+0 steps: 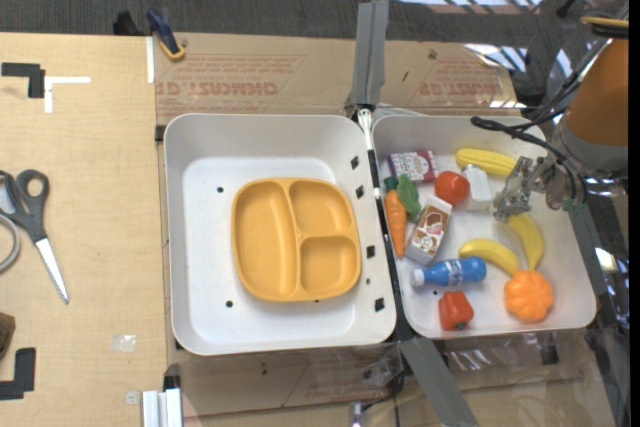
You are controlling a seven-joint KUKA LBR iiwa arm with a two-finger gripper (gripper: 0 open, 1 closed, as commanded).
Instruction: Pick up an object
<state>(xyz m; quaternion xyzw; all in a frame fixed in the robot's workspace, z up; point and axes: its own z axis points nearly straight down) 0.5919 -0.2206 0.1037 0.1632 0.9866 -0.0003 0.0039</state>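
Note:
My gripper [512, 199] hangs over the right part of the right bin [585, 317], open, with nothing between its fingers. Just left of it lie a white block [478, 187] and a red tomato [452, 186]. A yellow corn cob [485, 158] lies behind them. Directly below the gripper is a banana [529, 238], with a second banana [489, 253] to its left. An orange pumpkin [528, 296], a blue bottle [450, 272], a red pepper [455, 310], a small carton [430, 228], a carrot [397, 221] and a pink packet [411, 164] are spread through the same bin.
The left bin [185, 215] holds a yellow divided plate [296, 238]. Scissors [35, 225] lie on the bench at far left. The grey and orange arm [600, 105] comes in from the right, with cables above the right bin's far edge.

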